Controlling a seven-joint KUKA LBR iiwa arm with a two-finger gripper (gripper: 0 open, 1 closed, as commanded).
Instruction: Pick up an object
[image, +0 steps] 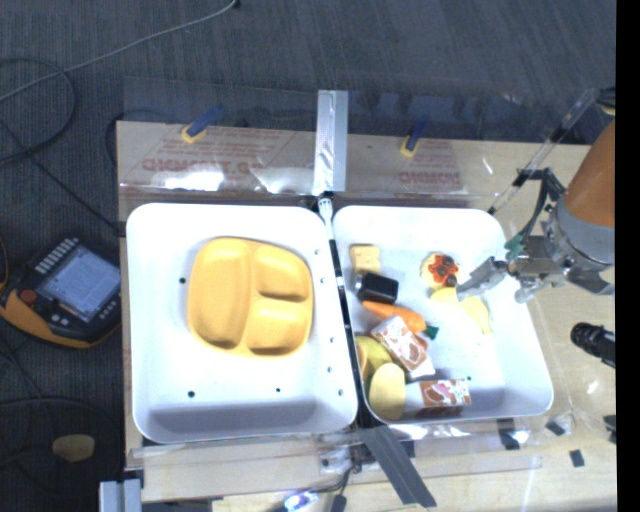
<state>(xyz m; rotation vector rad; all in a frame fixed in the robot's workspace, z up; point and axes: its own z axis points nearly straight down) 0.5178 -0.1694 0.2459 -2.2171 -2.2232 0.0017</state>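
The arm (590, 200) reaches in over the worktop's (300, 165) right edge, its wrist low above the right bin's (520, 370) right wall. The claw (480, 280) hangs at that wall; open or clenched, I cannot tell. The left bin (160, 400) carries a yellow divided tray (250, 295). Small objects (400, 345) crowd the right bin's left half; several overlap and are hard to identify. A handheld controller (65, 295) lies on grey carpet.
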